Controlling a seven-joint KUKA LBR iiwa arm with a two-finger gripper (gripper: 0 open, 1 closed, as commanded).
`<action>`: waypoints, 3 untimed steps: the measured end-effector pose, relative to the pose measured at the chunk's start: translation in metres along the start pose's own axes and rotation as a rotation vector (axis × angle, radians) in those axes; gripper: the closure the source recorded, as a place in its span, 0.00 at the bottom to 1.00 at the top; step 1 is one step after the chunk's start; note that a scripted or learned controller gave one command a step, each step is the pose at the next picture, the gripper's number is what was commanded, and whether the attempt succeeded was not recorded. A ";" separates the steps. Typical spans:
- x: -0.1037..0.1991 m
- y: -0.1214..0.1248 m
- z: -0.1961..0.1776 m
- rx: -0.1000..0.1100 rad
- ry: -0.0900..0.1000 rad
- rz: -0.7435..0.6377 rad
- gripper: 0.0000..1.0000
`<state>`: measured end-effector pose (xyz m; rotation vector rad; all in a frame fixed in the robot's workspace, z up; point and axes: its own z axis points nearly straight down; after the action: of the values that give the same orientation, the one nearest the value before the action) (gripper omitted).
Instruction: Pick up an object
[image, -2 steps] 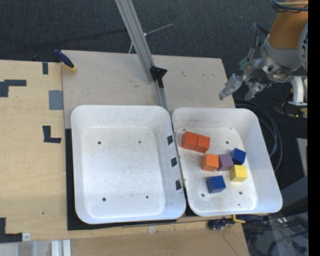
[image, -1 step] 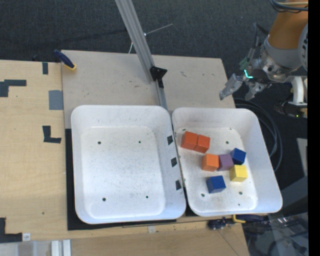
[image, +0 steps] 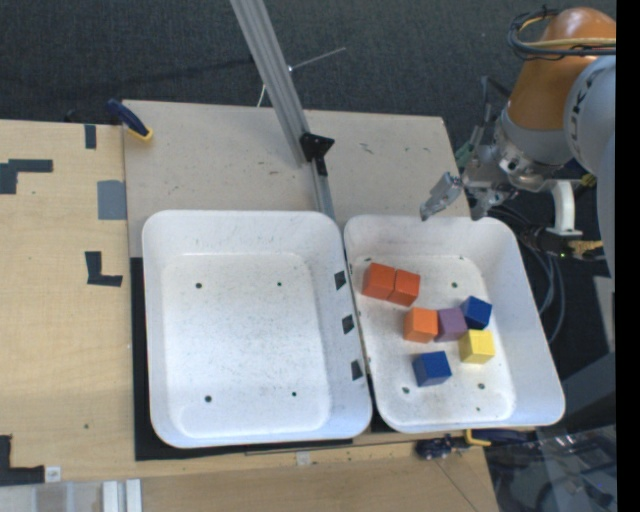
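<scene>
The arm enters from 3 o'clock, orange band at the 1–2 o'clock corner, and the gripper sits just off the right bin's far rim, at about 12 o'clock of that bin. Two metal fingers are visible, spread apart with nothing between them; the hand is open and carries no object. All pickable objects lie in the right bin. An orange double block lies toward 10 o'clock of the bin floor. A smaller orange cube sits near the centre, touching a purple cube on its 3 o'clock side. A dark blue cube is just beside the purple one toward 2 o'clock, and a yellow cube is just beside the purple one toward 5 o'clock. A second blue cube lies apart from the cluster, toward 6 o'clock of the bin. The left bin adjoins the right one along their shared edge. A slanted metal rail runs from 12 o'clock of the frame down to the gap between the bins.
</scene>
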<state>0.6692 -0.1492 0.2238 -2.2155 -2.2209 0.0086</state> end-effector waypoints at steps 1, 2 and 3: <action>0.002 0.004 0.064 0.001 0.000 -0.001 0.00; -0.002 -0.006 0.120 0.001 0.000 0.001 0.00; -0.001 -0.004 0.106 -0.005 0.000 -0.001 1.00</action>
<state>0.6646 -0.1505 0.1182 -2.2174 -2.2242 0.0022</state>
